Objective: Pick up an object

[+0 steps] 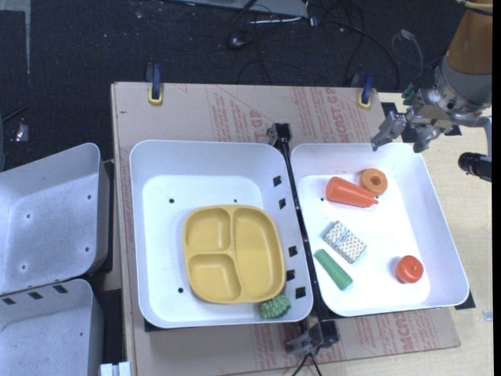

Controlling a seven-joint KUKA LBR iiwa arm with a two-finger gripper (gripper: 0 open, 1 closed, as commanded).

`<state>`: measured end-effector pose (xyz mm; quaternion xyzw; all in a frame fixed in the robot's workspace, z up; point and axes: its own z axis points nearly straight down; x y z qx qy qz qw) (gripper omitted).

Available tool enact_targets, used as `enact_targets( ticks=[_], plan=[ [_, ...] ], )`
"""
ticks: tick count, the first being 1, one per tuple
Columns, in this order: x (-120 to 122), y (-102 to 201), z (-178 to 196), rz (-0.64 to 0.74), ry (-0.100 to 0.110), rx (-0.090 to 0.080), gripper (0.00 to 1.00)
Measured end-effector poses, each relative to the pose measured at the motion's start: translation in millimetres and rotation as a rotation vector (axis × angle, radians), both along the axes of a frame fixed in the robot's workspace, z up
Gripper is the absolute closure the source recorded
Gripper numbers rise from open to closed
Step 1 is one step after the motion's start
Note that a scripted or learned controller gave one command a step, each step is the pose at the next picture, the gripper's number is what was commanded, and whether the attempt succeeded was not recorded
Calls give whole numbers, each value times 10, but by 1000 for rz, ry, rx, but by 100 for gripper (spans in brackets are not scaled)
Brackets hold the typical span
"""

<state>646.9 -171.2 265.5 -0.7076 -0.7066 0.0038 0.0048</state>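
The right bin (438, 218) holds an orange carrot (349, 193), an orange ring (374, 181), a checkered blue-and-white block (344, 241), a green stick (333, 269) and a small red-orange round piece (409, 269). My gripper (405, 135) hovers above the bin's far right corner, well behind the ring. Its two dark fingers are spread apart with nothing between them.
The left bin (156, 210) carries a yellow divided plate (233, 252) and a green knobbly piece (275, 308) at its near edge. A black divider (293, 210) separates the bins. Clamps (156, 84) pin the board at the back. Grey trays (47, 210) lie left.
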Motion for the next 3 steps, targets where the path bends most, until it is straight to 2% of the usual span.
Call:
enact_targets(
  ticks=[1,3],
  plan=[
    [22,5,77,3,-12,-3,0],
    [-93,28,-1102,1,-7,-1,0]
  ],
)
